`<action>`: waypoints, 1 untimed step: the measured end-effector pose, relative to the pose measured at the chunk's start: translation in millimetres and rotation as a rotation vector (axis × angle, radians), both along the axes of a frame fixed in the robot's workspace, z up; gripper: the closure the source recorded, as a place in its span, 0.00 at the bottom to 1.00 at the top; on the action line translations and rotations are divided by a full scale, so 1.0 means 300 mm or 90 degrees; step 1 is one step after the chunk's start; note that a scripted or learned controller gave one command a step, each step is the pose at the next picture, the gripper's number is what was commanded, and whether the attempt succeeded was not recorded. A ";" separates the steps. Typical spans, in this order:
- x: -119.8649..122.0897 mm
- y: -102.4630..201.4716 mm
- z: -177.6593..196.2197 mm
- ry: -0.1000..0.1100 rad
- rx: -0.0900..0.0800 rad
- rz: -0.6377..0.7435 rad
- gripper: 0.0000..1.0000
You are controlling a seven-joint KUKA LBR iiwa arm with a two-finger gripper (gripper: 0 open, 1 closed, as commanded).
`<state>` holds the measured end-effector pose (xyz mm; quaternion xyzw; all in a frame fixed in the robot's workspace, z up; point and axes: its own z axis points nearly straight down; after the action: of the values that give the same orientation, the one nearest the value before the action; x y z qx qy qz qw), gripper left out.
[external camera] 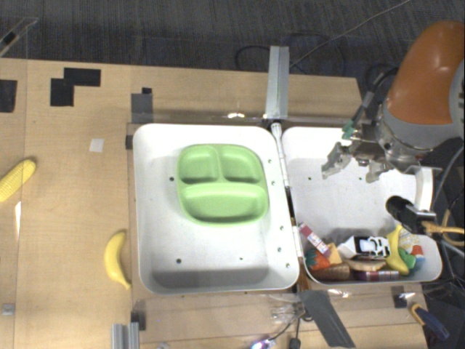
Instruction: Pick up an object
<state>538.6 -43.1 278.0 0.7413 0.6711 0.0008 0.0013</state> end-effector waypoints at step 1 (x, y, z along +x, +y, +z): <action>0.023 -0.176 -0.289 0.001 0.000 -0.013 0.00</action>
<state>545.6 -96.0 191.3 0.7483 0.6634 0.0004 0.0005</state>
